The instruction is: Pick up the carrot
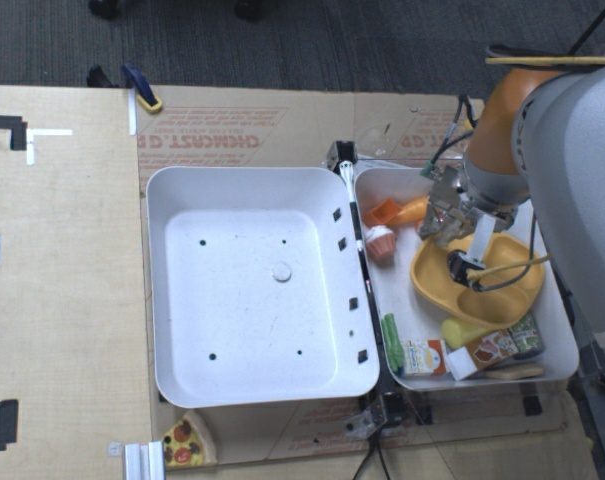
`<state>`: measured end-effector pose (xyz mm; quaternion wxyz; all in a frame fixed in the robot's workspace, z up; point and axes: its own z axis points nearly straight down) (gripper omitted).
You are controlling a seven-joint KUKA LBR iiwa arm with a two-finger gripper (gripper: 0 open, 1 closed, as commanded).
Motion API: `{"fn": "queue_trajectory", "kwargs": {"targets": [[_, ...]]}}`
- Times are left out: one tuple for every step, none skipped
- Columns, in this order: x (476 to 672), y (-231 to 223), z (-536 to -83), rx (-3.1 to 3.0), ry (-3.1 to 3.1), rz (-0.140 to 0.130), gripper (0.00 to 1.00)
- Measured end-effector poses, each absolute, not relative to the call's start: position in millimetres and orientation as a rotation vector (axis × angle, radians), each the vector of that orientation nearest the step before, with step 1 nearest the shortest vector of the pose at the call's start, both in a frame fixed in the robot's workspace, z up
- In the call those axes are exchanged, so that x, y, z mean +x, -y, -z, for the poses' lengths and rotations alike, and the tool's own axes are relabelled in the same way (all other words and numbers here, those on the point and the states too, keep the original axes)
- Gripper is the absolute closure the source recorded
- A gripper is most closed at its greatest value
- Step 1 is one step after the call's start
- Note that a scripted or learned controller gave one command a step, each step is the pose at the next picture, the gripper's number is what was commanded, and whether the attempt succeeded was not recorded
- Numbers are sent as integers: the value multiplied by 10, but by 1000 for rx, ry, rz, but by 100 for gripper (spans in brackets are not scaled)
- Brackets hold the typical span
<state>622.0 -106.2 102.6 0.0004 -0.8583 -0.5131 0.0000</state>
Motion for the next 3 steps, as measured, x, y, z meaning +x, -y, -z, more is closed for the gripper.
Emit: {"fn": "queue_trajectory", "kwargs": {"targets": [[5947,689,-1909,-3033,818,-4,100],[5942,697,-1907,-3034,817,-7,0],[5966,1070,-1163,-3029,853,9,0]]}}
